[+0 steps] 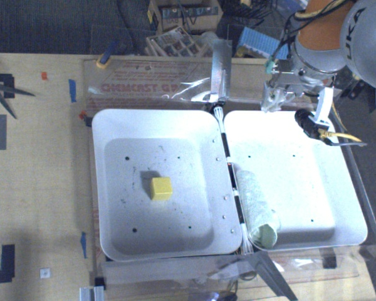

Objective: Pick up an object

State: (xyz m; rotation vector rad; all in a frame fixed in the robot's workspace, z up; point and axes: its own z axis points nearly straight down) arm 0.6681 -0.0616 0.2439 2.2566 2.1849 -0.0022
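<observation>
From the camera view, the hand hangs over the far edge of the right bin, up near that bin's back left corner, and I can't tell from here whether it is wide or narrow; nothing shows in it. Two things could be picked. A yellow block sits alone near the middle of the left bin, well apart from the right bin and across the divider from it. A green roll lies inside the right bin, pressed along its left wall, one end near the front corner. I'd say the roll is the risky choice: it hugs the wall, so a finger may land on the rim or the divider instead of beside the roll, and its round shape could let it slip or turn away. The block has open floor on every side, so there is room to come down around it, but the arm must cross the divider to reach it. The rest of the right bin's floor is free for moving.
</observation>
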